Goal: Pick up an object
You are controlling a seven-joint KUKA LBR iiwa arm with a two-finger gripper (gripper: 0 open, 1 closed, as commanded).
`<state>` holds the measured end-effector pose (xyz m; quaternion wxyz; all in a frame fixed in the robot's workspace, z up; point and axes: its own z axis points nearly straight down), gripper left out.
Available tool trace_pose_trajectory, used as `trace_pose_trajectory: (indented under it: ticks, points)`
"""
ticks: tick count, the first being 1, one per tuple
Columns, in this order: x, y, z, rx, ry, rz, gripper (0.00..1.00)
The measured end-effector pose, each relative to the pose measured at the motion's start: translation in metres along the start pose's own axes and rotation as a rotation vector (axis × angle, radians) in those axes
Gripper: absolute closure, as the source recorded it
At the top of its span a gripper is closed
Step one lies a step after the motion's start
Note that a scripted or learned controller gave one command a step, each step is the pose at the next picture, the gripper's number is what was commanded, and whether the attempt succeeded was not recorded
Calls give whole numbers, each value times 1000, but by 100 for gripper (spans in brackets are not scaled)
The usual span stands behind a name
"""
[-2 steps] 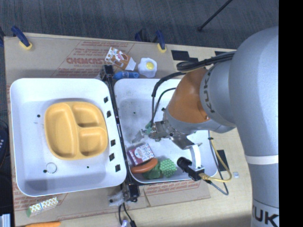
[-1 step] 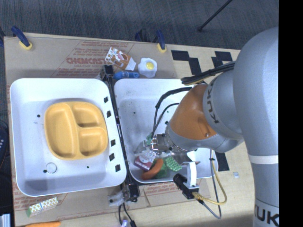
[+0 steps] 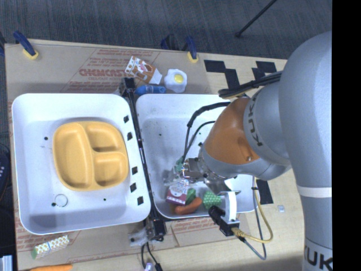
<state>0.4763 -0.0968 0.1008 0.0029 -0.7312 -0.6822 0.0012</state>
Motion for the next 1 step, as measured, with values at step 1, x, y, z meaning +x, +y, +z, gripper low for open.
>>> trace_pose_trajectory:
  ticks: [1]
  points:
    - [33, -3, -91, -3, -1, -205, 100]
